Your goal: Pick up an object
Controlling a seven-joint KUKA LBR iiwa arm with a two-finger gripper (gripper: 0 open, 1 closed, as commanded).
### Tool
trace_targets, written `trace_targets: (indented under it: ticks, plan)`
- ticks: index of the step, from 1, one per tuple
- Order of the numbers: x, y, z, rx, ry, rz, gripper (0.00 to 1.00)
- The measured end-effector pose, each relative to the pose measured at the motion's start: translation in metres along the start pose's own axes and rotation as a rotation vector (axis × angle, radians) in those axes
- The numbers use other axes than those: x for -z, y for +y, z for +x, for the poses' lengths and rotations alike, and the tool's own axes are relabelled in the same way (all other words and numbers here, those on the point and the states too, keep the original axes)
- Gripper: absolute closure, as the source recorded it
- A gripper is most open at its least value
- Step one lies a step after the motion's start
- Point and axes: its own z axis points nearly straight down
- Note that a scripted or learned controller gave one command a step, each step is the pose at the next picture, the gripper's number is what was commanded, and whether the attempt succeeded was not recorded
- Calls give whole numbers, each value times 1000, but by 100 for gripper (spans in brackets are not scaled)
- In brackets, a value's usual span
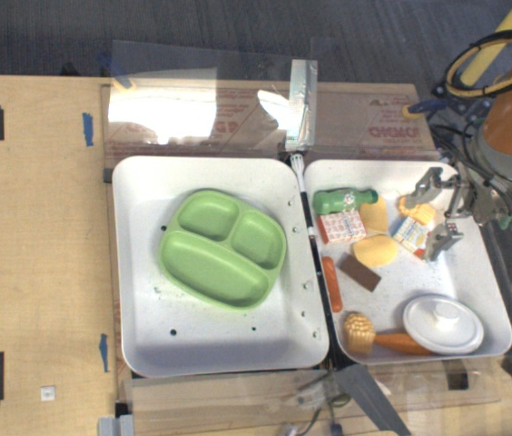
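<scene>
A pick is judged to be in hand over the right bin (497, 289), where the loose objects are crowded toward the back and left. The end effector (439, 214) is seen low over the back right part of that bin, with its two fingers (446, 237) spread apart and nothing clamped between them. A small blue-and-white carton (408, 233) lies just beside the near finger, next to a yellow piece (423, 214) beneath the fingers; either is judged the likely target, though which one cannot be told.

For the step to be done well, the fingers should be centred on one object alone before they are closed, since the carton, the yellow piece and a yellow wedge (377, 252) lie near one another and a stray edge could be caught. The descent should be stopped short of the bin floor, and the lift should be made straight up so that neighbours are not dragged. A light carton is judged apt to slip or tip if it is pinched at a corner.

Elsewhere in the right bin are seen a green bottle (342, 199), a red-and-white box (340, 228), a brown block (361, 274), a red stick (331, 284), a white lid (442, 322) and a brush (362, 331). A green tray (224, 248) lies in the left bin (138, 271).

The arm (510, 130) is brought in from the right, its orange band above the wrist at the frame's edge, with the wrist turned downward and leftward so that the fingers are pointed into the bin. Both bins are carried on the surface (29, 271).
</scene>
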Motion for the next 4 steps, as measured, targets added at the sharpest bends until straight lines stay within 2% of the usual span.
trace_targets:
  ticks: [1, 2, 3, 4]
  plan:
    - [-90, 48, -38, -378, 3, -2, 0]
    - [-77, 48, -40, -376, -6, 0, 100]
    - [-78, 49, -40, -376, -5, -1, 0]
    - [-65, 50, -43, -374, -14, 0, 100]
